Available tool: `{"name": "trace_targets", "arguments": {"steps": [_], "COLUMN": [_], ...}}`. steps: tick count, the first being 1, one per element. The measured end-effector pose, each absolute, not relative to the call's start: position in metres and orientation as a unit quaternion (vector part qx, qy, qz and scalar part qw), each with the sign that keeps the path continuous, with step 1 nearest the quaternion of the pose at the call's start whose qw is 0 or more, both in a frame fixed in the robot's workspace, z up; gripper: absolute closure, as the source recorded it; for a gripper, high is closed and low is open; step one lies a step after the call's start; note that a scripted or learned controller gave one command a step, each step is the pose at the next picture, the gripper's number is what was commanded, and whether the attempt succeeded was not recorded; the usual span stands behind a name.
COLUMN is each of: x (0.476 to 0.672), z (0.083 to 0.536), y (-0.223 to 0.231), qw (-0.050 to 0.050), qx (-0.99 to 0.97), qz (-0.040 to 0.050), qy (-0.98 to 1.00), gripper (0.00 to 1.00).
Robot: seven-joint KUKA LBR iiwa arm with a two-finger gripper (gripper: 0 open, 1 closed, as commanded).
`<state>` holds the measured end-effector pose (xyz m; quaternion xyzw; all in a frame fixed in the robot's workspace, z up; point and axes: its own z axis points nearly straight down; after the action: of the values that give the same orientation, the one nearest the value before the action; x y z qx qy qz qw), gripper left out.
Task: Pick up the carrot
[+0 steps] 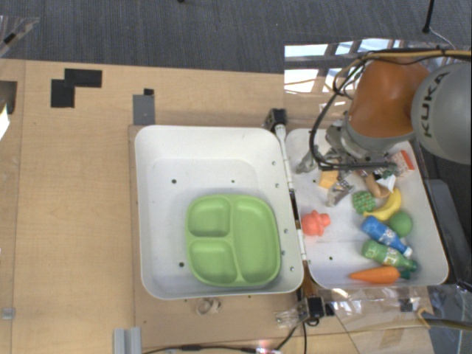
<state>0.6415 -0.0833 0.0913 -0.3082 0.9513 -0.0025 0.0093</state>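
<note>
The orange carrot [375, 275] lies flat along the front edge of the right bin [324, 260], its tip pointing left. My gripper [340, 188] hangs below the orange wrist band in the back half of the same bin, well behind the carrot and a little to its left. Nothing shows held in it. A small yellow piece [328, 179] sits right beside the gripper.
Between gripper and carrot lie a green bottle [386, 254], a blue bottle [383, 231], a green ball [401, 223], a banana [388, 205] and a green knobbly toy [363, 201]. A pink toy [316, 223] sits left. The left bin holds a green divided plate [232, 239].
</note>
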Motion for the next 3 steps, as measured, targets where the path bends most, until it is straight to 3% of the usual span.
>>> {"name": "trace_targets", "arguments": {"steps": [1,2,3], "x": [0.637,0.641,0.641], "z": [0.09,0.105,0.104], "y": [-0.097,-0.095,-0.095], "qw": [0.008,0.016,0.015], "qx": [-0.244,-0.245,-0.246], "qz": [-0.0007,-0.0023,-0.0022], "qy": [0.97,0.969,0.969], "gripper": [0.0,1.0,0.0]}}
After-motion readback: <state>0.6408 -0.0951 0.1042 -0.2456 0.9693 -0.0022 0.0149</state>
